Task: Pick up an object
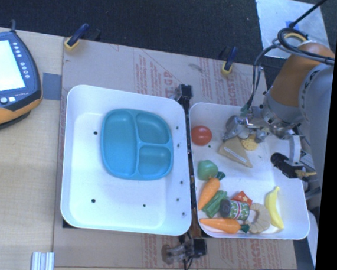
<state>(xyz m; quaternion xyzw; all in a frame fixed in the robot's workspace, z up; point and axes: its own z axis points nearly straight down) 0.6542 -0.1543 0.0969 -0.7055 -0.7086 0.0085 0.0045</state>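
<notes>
- My gripper sits low over the far part of the right bin. The view from above does not let me tell whether it is wide or narrow, and I see nothing held in it.
- Right under me is a small yellowish bit, too blurred to name. If I close on that by chance, I may come up with nothing worth calling a pick.
- Just beside me, toward the near edge of the bin, lies the pale wedge, the closest thing to take. It lies flat and tapers to a point, so I judge it could slide out sideways or be pushed along the floor instead of being gripped.
- Near me, toward the other bin, is the red tomato. It is round and would likely roll off at a glancing touch.
- Well apart from me, at the near end, the green pepper, carrot, can and banana crowd together. Going there risks nudging a neighbour or catching two things at once.
- Farthest off, the blue plate in the left bin is broad and flat, a poor candidate.
</notes>
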